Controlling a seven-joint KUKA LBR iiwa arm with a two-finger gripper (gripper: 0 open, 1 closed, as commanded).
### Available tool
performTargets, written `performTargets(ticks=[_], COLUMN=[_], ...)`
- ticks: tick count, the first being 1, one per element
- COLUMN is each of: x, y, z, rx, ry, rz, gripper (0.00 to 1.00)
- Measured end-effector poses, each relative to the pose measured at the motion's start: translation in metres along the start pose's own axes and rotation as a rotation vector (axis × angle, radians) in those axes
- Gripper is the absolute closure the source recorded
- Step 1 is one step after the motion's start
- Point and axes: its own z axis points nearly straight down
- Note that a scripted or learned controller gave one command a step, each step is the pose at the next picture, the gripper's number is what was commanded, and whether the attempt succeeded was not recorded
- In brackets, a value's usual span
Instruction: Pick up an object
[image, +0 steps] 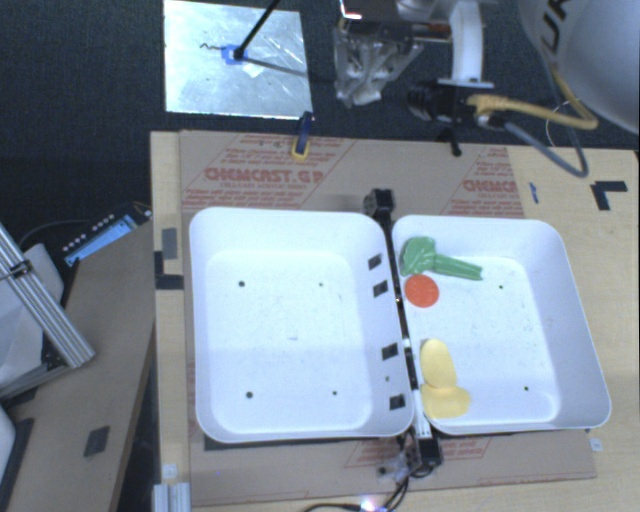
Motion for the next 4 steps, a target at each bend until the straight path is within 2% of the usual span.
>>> performTargets(ticks=[1, 2, 3, 4], x=[-0.046, 0.04, 0.046, 0.046], y=[0.01, 0.02, 0.007, 0.008], z=[-0.009, 0.054, -0.012, -0.021], rx=[-0.003, 0.003, -0.006, -0.004], ry=[-0.001, 0.001, 0.002, 0.002], rz=[0.001, -0.011, -0.006, -0.008], gripper=[1.0, 1.0, 1.0, 1.0])
